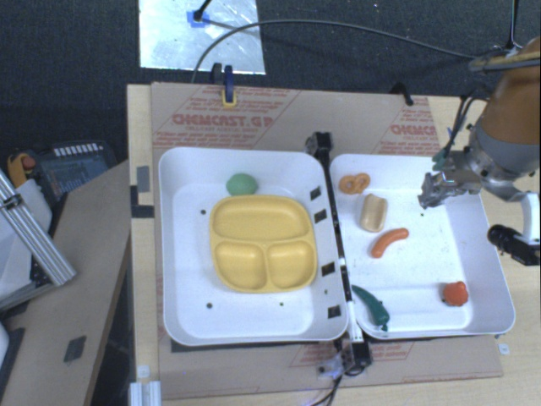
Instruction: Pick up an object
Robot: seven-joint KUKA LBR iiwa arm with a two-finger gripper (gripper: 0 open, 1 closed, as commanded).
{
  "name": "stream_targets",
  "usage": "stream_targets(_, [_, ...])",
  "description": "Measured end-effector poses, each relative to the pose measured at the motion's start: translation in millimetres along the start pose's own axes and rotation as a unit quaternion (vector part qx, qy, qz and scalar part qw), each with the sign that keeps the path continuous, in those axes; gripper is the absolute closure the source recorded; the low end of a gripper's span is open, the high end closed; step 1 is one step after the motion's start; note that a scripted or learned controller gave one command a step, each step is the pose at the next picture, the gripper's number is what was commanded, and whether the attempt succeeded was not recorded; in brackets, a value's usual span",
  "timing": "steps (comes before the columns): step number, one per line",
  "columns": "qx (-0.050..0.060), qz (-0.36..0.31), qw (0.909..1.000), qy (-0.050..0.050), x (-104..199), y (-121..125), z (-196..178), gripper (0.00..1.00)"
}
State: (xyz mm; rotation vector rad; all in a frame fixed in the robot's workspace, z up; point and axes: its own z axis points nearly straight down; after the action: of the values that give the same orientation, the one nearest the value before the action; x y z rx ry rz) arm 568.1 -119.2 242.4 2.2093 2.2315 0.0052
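Observation:
In the right bin [473, 252] lie an orange pretzel-shaped piece [354, 183], a tan bread-like block [373, 212], an orange sausage [389, 242], a red-orange tomato-like piece [455, 293] and a green pepper-like piece [373, 305] at the near left corner. My gripper [434, 191] hangs over the upper right part of this bin, right of the tan block, with nothing visible between its fingers. The left bin [182, 227] holds a yellow divided tray [259, 242] and a green round object [242, 183] just behind it.
A black divider [331, 227] runs between the two bins. A silver plate [200, 22] with cables lies behind the bench. A metal rail [30, 235] and a dark device [72, 169] sit at the left.

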Motion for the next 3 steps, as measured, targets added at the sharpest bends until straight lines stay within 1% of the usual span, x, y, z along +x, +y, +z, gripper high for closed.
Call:
stream_targets(1, [0.001,0.0,1.0,0.0,51.6,1.5,12.0,1.0])
stream_targets(2, [0.001,0.0,1.0,0.0,113.5,0.0,16.0,1.0])
stream_targets(3, [0.001,0.0,1.0,0.0,167.8,-0.5,7.1,1.0])
